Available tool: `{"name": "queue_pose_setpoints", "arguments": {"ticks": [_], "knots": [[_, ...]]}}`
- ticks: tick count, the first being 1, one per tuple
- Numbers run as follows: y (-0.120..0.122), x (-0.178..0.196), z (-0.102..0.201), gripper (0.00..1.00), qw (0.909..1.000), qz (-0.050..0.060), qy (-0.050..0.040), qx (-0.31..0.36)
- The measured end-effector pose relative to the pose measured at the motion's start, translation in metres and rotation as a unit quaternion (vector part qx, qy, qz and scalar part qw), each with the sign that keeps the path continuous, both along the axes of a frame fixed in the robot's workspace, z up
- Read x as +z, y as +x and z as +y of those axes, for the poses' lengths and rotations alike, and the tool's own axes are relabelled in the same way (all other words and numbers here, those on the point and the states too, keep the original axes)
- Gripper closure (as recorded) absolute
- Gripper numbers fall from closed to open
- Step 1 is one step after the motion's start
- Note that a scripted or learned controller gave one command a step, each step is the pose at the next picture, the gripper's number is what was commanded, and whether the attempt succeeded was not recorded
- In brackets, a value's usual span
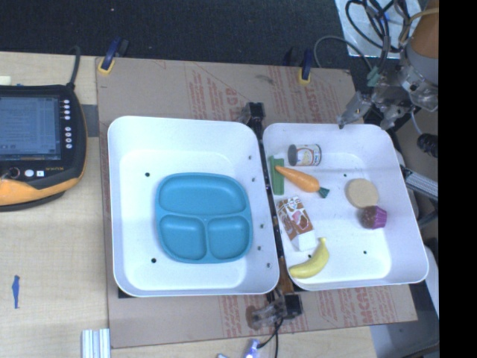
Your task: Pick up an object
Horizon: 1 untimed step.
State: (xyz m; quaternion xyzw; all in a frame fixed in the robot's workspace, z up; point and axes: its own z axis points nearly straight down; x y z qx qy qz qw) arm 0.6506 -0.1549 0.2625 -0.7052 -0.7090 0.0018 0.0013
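A brown board covered the wooden bench and carried two shallow white bins side by side. The right bin served as the reference landmark and held all the loose objects. A carrot lay near its upper left, pointing its green end toward the middle. A small can lay on its side just above the carrot, and a green block stood against the left wall of the bin beside the carrot's tip. Below the carrot lay a flat packet, and a banana curved near the bin's lower edge. A tan round disc sat right of centre, touching or nearly touching a dark purple object just below it.

The gripper hovered above the upper rim of the right bin, outside it, with nothing between its fingers; the fingers appeared spread apart, pointing down and left.

Left of the right bin, the left bin held a blue divided plate. Farther left a handheld control pad rested on the bench. Black cables looped above the gripper.
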Motion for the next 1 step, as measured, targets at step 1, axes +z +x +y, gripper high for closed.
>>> {"name": "queue_pose_setpoints", "arguments": {"ticks": [1], "knots": [[-0.0233, -0.1716, 0.0322, 0.0, 1.0, 0.001, -0.0004, 0.001]]}}
